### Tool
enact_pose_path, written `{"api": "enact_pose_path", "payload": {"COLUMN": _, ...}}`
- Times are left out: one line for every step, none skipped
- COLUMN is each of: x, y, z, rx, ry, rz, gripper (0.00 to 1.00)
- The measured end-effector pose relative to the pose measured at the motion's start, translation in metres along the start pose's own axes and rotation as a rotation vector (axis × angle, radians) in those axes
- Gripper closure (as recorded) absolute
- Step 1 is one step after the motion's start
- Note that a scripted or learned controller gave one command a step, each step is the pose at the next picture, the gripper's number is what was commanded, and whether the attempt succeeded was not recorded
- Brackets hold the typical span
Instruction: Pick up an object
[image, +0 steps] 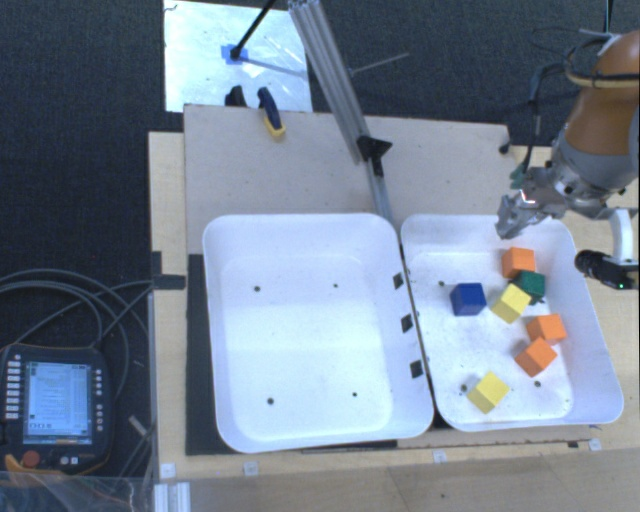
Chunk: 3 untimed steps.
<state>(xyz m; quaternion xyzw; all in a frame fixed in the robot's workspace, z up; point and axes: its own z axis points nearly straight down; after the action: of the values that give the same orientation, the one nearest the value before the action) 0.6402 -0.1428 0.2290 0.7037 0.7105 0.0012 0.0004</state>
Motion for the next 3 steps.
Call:
{"api": "enact_pose_path", "payload": {"x": 0.052, "y": -0.019, "z": 0.006, "rx": 0.003, "ry": 0.001, "rz": 0.0, "gripper": 1.0}}
{"api": "enact_pose_path", "payload": {"x": 0.108, "y": -0.023, "z": 0.004, "rx": 0.001, "ry": 0.001, "rz": -0.002, "gripper": 1.0}}
{"api": "enact_pose_path", "payload": {"x": 0.154, "y": -0.04, "z": 0.008, "rx": 0.003, "ry": 0.001, "rz": 0.0, "gripper": 1.0}}
